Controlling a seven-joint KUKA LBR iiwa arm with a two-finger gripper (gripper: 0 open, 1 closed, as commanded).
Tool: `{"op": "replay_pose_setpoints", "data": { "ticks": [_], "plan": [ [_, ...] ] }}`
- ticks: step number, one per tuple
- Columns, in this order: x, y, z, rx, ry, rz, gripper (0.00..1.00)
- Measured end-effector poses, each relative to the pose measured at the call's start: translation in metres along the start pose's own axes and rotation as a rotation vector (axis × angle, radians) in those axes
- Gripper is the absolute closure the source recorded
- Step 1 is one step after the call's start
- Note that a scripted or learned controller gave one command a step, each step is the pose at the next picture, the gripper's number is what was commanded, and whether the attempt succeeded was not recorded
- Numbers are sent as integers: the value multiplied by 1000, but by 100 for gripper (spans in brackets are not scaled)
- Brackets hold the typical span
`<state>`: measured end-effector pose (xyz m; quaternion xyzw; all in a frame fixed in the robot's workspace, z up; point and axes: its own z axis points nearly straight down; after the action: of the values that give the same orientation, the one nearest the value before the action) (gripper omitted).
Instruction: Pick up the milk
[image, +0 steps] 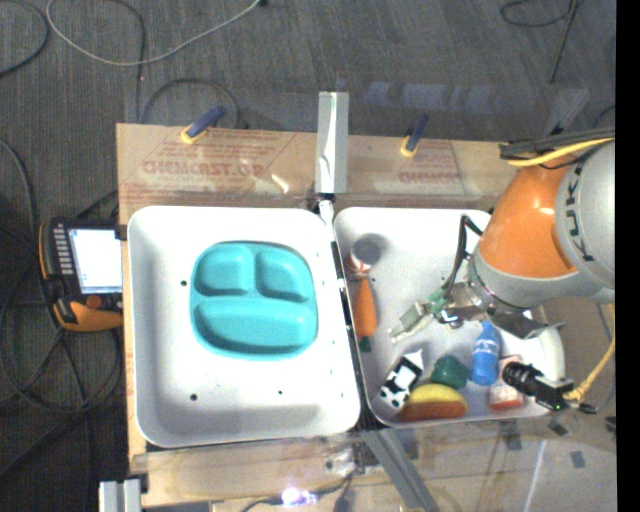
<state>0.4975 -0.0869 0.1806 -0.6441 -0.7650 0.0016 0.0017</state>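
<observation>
Claw (420, 318), grip impossible to tell, hovers just above the milk (402, 381), seemingly lining up a descent

Dark grey carpet (120, 80) covers the floor, with thin cables (90, 50) looping across it. A brown cardboard sheet (240, 165) lies on the bench behind the bins. An orange-edged handheld pendant (85, 270) rests at the left.
</observation>
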Motion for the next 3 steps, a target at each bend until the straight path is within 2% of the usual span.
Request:
{"op": "replay_pose_setpoints", "data": {
  "ticks": [1,2,3],
  "plan": [
    [-25,-11,83,-16,-1,-180,0],
    [-24,-11,80,-10,7,-182,100],
    [-24,-11,80,-9,7,-182,0]
  ]
}}
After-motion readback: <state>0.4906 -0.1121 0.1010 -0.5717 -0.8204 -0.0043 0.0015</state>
